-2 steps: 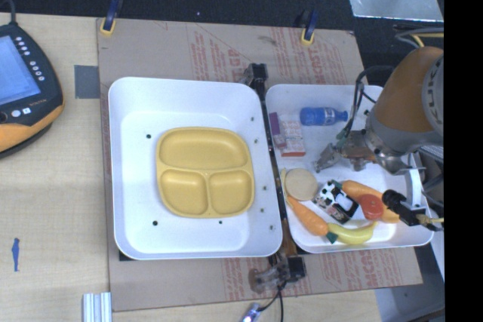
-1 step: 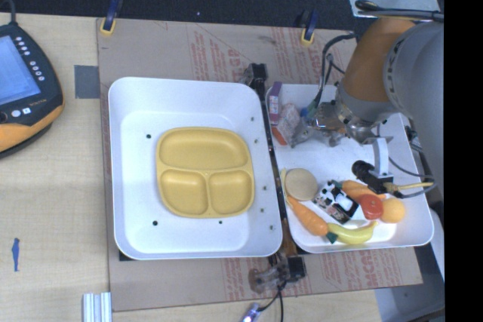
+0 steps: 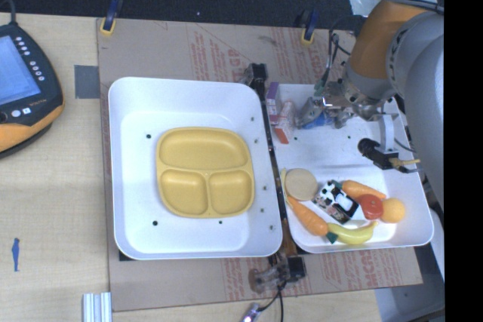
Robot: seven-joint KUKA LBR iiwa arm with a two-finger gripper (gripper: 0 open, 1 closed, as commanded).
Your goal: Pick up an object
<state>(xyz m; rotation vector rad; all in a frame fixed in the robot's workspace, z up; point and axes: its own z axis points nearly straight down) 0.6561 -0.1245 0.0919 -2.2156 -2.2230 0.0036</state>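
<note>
Presently: toy carrot [image 3: 306, 213], right bin [image 3: 411, 237]; likely light, stiff, smooth; grasp mid-length. Gripper [image 3: 326, 111] opening: cannot tell.

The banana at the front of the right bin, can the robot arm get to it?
Probably yes. The banana lies uncovered at the bin's front edge, open from above. The gripper is at the bin's far end, and the carrot and tomato crowd close.
</note>
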